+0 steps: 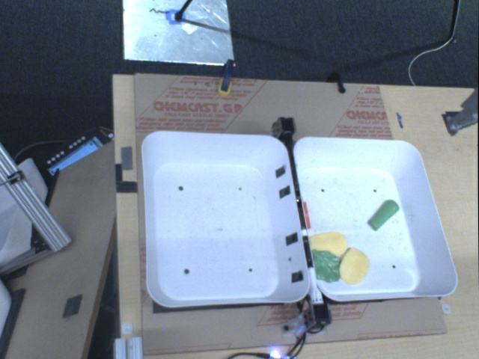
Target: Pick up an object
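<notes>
2 white bins on the tabletop (187, 99), 4 objects in the right one.

The left bin (217, 223) and right bin (359, 163) touch at mid-frame. In the right bin's lower left lie a yellow lump (329, 242), a green piece (325, 265) and a yellow disc (355, 266), all touching; a green cylinder (383, 214) lies apart, upper right of them. The grey arm (462, 118) enters at the right edge; I cannot tell how its jaws stand.

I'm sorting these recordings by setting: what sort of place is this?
Probably a robot test bench in a lab. Two white bins sit side by side on a printed board, the right one holding a few small yellow and green toys, with cables running over dark carpet.
</notes>
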Tool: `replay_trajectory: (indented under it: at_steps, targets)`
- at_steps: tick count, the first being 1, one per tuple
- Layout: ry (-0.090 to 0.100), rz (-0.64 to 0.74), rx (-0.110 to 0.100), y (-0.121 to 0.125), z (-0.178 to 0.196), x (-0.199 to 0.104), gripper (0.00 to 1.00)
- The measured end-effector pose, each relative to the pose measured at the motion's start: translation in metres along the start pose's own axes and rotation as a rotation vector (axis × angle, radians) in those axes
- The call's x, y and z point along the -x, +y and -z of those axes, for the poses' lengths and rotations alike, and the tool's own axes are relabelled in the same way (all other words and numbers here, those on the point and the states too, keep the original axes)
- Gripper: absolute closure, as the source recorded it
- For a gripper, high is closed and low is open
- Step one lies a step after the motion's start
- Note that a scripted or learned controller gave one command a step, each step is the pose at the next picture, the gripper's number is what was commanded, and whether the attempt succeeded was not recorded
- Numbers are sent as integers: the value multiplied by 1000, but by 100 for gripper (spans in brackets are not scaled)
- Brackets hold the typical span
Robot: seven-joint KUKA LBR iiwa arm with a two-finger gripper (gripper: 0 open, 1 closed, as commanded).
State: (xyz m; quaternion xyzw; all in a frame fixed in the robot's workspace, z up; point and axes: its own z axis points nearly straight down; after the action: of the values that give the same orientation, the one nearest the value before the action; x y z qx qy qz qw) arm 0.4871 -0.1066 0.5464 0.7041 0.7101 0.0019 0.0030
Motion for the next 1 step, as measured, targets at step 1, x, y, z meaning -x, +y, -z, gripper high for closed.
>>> replay_trajectory:
  at_steps: [1]
  targets:
    - [-1, 4, 5, 1, 12, 0, 100]
